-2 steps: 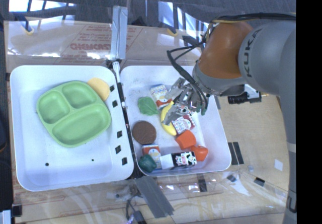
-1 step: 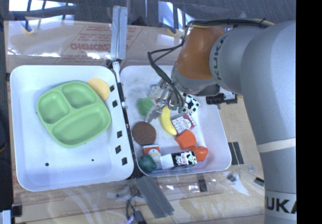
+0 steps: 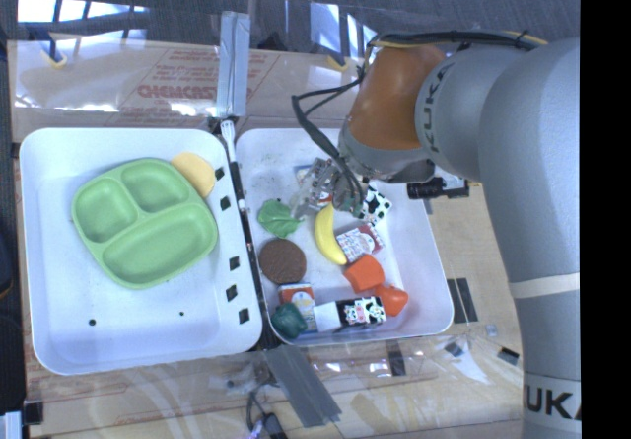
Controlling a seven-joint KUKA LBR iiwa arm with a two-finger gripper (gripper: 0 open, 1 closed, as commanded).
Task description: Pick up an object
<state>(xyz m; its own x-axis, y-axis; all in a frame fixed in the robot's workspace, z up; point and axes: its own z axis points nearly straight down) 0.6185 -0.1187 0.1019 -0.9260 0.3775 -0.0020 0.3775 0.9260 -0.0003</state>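
Observation:
My gripper hangs low over the right bin, near its middle, just above the top end of a yellow banana. A black-and-white cow-patterned item lies right beside it. Around them lie a green leafy toy, a brown round cookie, a red-and-white pack, an orange piece and a small cow-print carton. The metal fingers blur against the clutter, and nothing is visibly held.
The left bin holds a green divided plate with a yellow item at its top right corner. A dark green ball and an orange-white box sit at the right bin's front left. The arm covers the bin's right side.

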